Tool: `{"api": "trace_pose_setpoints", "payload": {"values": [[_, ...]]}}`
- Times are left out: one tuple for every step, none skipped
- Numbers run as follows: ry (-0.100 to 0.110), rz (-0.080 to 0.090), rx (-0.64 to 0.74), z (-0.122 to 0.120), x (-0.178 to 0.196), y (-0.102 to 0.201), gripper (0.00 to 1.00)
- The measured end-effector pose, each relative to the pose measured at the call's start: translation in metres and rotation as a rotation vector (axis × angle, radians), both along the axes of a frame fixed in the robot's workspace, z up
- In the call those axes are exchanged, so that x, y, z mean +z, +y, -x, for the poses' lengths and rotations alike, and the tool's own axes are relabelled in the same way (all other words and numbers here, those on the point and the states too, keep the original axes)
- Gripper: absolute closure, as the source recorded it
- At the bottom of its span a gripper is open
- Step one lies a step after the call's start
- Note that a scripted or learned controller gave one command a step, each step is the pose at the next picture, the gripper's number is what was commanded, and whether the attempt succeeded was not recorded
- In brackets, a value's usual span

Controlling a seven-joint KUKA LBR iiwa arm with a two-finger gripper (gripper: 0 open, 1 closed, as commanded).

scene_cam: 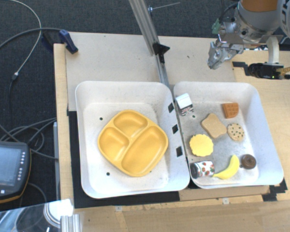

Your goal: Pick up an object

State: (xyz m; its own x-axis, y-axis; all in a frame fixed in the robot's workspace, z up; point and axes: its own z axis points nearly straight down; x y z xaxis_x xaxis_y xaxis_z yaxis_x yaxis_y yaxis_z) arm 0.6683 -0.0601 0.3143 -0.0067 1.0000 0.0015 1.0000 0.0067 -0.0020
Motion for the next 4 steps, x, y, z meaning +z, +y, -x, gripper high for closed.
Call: {"api": "trace_pose_setpoints", "payload": {"values": [[0.000, -0.001, -0.001, 0.015, 0.009, 0.045, 1.00], [0.009, 0.002, -0.011, 0.052, -0.161, -0.030, 1.00], [-0.009, 0.000, -0.001, 0.005, -0.119, 0.014, 1.00], [-0.006, 0.006, -0.011, 0.062, -0.058, -0.088, 1.00]]}}
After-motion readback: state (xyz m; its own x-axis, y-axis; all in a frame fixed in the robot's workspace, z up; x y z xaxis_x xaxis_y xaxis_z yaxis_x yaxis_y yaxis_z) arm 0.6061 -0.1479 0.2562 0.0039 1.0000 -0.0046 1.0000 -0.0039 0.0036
